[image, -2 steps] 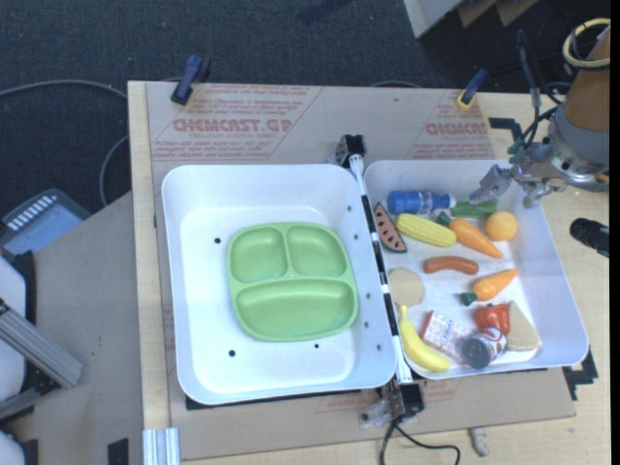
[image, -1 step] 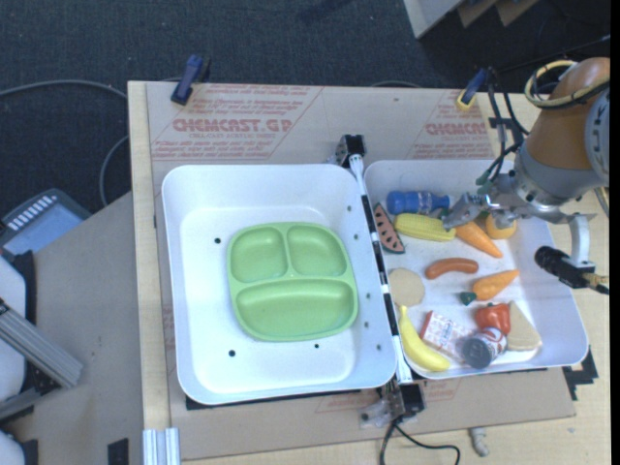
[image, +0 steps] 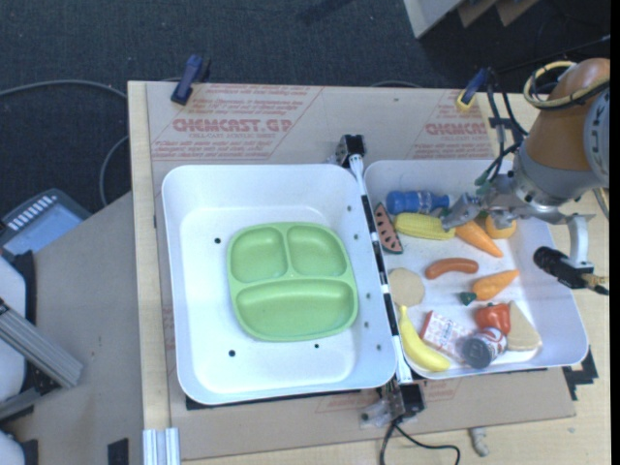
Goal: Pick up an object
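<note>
From the overhead camera I see the gripper (image: 472, 211) low in the right bin (image: 567, 342), at the bin's far side among the toy food. It sits just beside a carrot (image: 480, 238) and a yellow corn cob (image: 420, 227); I cannot tell how wide it stands or whether it pinches anything. The left bin (image: 194, 260) holds a green divided plate (image: 291, 281).

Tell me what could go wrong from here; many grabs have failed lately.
1. The claw sits among a carrot, corn and a blue bottle; it may nudge them or catch two.
2. The food in the right bin lies packed, so neighbours may shift.
</note>
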